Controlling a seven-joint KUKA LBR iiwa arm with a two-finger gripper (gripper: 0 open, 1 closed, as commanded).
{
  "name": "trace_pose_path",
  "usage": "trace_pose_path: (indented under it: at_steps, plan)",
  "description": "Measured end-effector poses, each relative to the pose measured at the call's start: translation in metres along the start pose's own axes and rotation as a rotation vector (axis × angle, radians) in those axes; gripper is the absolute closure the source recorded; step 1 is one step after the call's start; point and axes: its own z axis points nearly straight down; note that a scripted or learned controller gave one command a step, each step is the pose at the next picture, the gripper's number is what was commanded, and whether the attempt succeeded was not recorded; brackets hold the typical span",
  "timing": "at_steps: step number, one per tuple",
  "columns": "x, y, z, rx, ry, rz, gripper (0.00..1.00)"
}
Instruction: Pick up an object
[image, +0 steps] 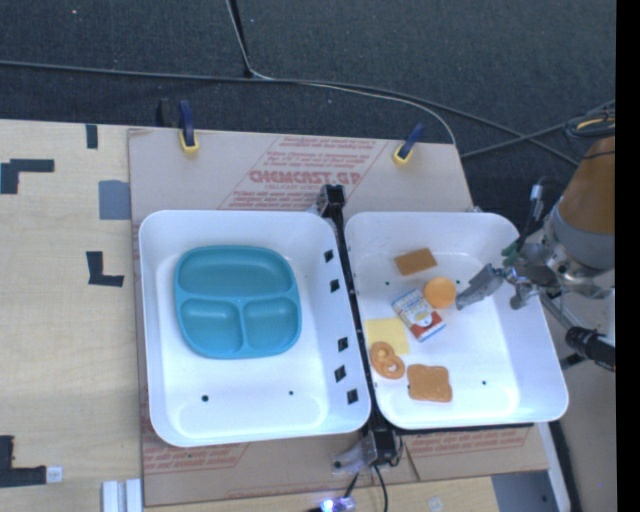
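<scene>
Two shallow white bins sit side by side on the surface. The left bin (160, 330) holds a teal plastic divided plate (238, 301), lying flat near its middle, away from the arm. The right bin (530, 395) gathers the pickable things toward its left half: a yellow flat square (383, 333), an orange ring-shaped toy (386, 361), a toast-brown slab (429, 383) near the front edge, a small red-and-white carton (419, 314), a tan cracker-like piece (415, 262) toward the back, and an orange ball (439, 292). The claw (474, 287) hangs just beside the ball, likely lining up on it; whether it is spread or pinching, I cannot tell.
</scene>
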Motion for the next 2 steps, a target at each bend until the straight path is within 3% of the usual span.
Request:
trace_pose_path:
  at_steps: [1, 2]
  plan:
    - [0.0, 0.003, -0.007, -0.012, -0.003, -0.004, 0.0]
    - [-0.005, 0.003, 0.052, -0.012, -0.003, -0.003, 0.0]
